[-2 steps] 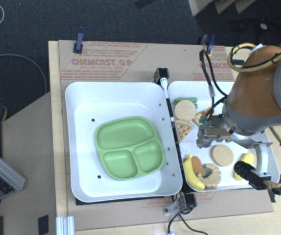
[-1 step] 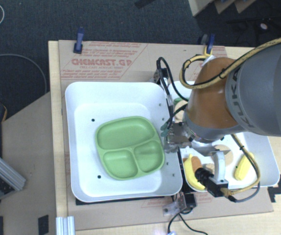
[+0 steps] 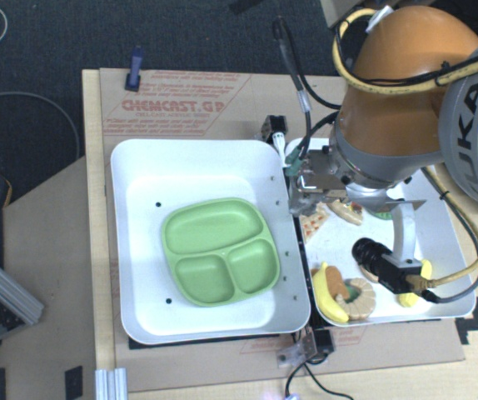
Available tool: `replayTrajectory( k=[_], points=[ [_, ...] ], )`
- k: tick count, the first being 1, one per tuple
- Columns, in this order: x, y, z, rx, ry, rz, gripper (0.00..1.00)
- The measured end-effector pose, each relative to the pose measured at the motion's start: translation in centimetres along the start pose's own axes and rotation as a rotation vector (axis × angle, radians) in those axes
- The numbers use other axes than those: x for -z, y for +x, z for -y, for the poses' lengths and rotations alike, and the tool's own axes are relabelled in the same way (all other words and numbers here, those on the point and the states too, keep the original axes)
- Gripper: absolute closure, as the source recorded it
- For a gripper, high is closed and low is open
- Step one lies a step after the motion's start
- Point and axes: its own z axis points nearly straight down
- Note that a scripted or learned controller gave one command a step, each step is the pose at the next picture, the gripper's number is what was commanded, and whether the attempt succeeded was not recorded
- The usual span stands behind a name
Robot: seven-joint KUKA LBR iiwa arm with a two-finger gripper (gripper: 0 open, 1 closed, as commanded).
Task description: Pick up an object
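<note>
You've got two white bins: left bin (image 3: 131, 223) white with a few small black dots, right bin (image 3: 451, 232) plain white. The divided plate (image 3: 220, 250) is pale green, one flat shade, no pattern. The banana (image 3: 326, 298) is yellow, the round piece (image 3: 361, 301) tan with a teal patch, and the wedge (image 3: 312, 222) beige with reddish specks. The arm (image 3: 405, 65) is orange over grey. The board (image 3: 172, 98) is tan with red lettering, the clip (image 3: 134, 69) blue, and the floor (image 3: 56, 23) dark blue-grey.
</note>
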Motion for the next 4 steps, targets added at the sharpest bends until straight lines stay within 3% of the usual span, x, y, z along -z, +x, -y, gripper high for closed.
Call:
replayTrajectory(
  k=[1, 2, 3, 4],
  points=[
    [-6.3, -4.3, 0.3, -0.010, 0.018, 0.004, 1.00],
    [-4.9, -4.1, 0.2, -0.005, 0.012, 0.003, 1.00],
    [-9.9, -6.7, -3.6, -0.008, 0.014, 0.003, 1.00],
    [8.6, -6.8, -0.7, -0.003, -0.005, 0.001, 1.00]
  ],
)
